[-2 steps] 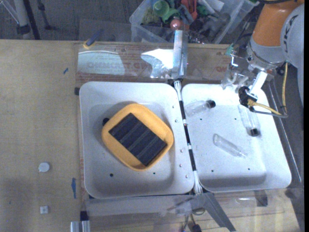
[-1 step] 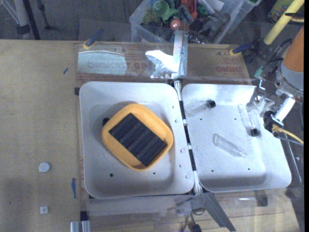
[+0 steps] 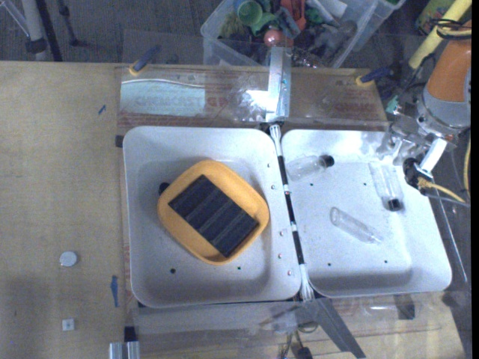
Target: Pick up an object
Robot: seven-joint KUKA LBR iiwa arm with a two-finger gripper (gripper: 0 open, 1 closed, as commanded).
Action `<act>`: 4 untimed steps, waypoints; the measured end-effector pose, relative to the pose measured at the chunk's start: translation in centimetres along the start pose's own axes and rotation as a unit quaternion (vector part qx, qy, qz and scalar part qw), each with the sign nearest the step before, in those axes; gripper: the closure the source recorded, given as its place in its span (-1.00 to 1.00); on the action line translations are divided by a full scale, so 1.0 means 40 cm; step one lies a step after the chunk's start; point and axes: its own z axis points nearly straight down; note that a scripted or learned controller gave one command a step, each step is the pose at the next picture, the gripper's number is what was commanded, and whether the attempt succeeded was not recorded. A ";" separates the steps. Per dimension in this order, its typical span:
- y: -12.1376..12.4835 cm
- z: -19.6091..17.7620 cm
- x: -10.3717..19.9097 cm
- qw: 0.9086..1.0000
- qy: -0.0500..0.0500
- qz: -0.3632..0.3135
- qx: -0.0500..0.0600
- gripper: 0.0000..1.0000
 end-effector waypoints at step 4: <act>-0.329 0.137 0.150 1.000 0.003 -0.004 -0.003 -1.00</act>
